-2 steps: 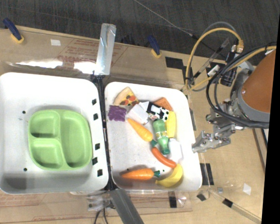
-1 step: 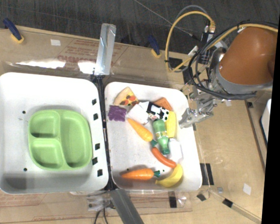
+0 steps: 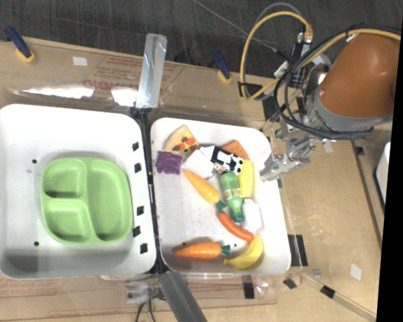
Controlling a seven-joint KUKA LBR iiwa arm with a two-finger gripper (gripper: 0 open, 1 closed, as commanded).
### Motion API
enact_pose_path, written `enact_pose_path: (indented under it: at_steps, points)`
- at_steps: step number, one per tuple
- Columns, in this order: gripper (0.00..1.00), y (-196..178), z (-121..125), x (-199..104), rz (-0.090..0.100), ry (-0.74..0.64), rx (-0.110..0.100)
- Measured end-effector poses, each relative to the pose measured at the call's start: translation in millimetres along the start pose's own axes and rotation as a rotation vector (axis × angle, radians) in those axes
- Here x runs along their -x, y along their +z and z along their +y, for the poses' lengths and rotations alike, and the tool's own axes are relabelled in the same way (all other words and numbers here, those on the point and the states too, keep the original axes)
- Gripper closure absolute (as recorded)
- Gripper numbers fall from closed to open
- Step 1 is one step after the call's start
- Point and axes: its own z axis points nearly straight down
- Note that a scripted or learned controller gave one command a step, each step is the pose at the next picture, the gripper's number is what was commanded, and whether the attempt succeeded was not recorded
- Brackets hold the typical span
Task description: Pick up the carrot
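Several orange carrot-like pieces lie in the right bin. One carrot lies slantwise near the bin's middle. A second carrot with a green end rests along the front wall. A redder, thinner piece sits between them, beside the banana. My gripper hangs over the bin's right rim near the back corner. It is to the right of the carrots and apart from them, with nothing seen in it.
The right bin also holds a green bottle, a yellow piece, a pizza slice, a purple block and a black-and-white item. A green divided plate sits in the left bin. Cables loop behind the wrist.
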Motion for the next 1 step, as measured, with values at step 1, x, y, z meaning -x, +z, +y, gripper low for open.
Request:
enact_pose_path:
  at_steps: [1]
  points:
    - [1.0,-18.4,-19.7,3.4,0.004,-0.228,-0.005]
